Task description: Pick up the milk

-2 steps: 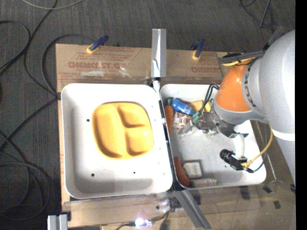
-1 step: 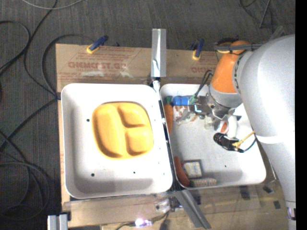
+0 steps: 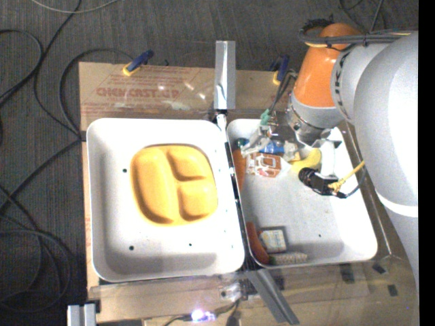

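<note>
You are watching the gripper [image 3: 270, 140] hanging low over the far-left corner of the right bin [image 3: 360, 246], directly above the milk [image 3: 267, 161], presumably lining up a grasp there, though whether it is gripping anything cannot be told.

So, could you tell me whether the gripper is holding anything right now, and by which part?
It cannot be told. The gripper sits low over the clutter at the far end of the right bin, but the view is too blurred to show anything between its fingers.

Yellow tray [image 3: 175, 184] lies in left bin [image 3: 109, 250].
</note>
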Controlling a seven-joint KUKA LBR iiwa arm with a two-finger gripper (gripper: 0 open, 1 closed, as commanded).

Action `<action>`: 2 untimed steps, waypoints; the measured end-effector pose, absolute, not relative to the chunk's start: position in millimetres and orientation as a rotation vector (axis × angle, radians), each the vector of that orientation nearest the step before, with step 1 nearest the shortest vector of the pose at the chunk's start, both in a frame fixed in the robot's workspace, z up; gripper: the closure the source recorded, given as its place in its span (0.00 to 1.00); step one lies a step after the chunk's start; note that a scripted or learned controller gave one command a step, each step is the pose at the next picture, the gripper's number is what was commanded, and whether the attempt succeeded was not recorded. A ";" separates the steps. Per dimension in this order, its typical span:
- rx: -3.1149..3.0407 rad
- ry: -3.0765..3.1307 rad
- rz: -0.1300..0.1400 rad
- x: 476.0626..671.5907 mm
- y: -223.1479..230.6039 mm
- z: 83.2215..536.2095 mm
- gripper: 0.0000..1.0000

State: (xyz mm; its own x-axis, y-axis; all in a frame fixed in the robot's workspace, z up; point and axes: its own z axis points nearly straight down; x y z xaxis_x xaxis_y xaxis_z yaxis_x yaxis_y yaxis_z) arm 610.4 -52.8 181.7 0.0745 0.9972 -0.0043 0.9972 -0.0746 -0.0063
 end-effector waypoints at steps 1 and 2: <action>-2.528 -1.859 0.014 573.3 -64.9 190.9 0.00; -2.407 -2.015 0.013 559.1 -58.0 181.3 0.00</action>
